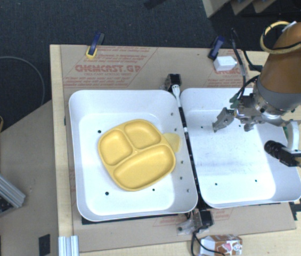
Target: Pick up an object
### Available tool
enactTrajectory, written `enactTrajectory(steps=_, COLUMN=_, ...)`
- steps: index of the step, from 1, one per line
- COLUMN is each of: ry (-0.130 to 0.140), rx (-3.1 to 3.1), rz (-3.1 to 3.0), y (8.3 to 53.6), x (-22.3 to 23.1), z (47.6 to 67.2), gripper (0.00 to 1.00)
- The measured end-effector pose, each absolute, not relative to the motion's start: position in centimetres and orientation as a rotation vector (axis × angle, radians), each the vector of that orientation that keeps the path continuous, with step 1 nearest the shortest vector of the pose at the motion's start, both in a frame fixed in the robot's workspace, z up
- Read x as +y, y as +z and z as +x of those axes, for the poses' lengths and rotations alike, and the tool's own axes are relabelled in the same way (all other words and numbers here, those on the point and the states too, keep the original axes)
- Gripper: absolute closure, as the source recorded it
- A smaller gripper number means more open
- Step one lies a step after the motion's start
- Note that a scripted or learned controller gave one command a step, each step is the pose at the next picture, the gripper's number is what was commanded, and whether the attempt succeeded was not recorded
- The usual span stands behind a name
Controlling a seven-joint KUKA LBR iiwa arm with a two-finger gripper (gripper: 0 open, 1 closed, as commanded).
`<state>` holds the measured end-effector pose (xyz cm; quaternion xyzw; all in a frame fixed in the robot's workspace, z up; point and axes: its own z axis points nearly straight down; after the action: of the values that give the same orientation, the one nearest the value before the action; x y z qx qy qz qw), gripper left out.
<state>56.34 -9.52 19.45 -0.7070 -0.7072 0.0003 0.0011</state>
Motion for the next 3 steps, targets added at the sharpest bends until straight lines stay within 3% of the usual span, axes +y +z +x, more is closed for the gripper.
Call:
enactTrajectory(steps=1, ry=0.006, rx=-2.218, rz=-2.214, y=22.7, x=-2.8, z=47.6, gripper=0.00)
enactTrajectory(steps=2, ry=0.000, rx=-2.220, rz=-2.221, y=23.7, x=-2.9, z=48.0, gripper=1.00)
enactTrajectory(steps=3, ry=-0.006, rx=-2.229, rz=-2.217, y=28.1, x=3.0, z=48.0, gripper=1.00)
